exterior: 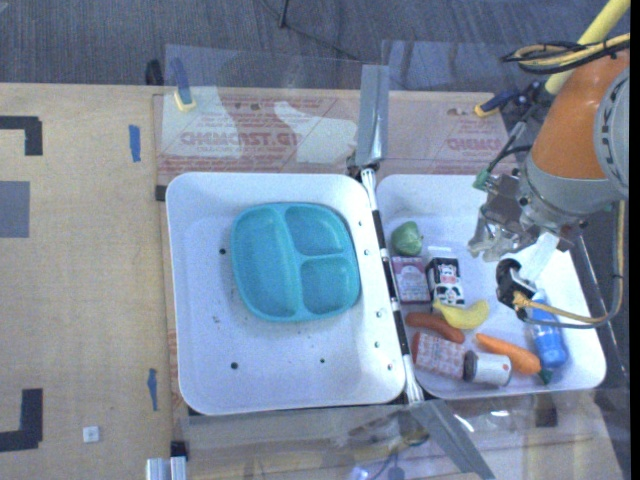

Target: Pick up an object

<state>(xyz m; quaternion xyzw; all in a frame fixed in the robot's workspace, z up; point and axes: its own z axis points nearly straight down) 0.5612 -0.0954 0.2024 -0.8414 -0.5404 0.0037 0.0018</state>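
My gripper (pixel 489 242) hangs over the upper middle of the right bin (pixel 580 298), below the orange band of the arm. Nothing shows in its grasp. Just left of it lies a green round fruit (pixel 406 236). Below it lie a small black and white toy (pixel 446 280), a pink box (pixel 408 278), a yellow banana (pixel 464 315), a red sausage-like piece (pixel 436 325), an orange carrot (pixel 508 350), a pink packet (pixel 436 353), a white can (pixel 489 368) and a blue bottle (pixel 549 345).
The left bin (pixel 200 318) holds a teal divided plate (pixel 296 260). A metal divider (pixel 385 288) separates the two bins. Cables (pixel 530 303) trail from the wrist over the right bin's right side. Clear panels stand behind the bins.
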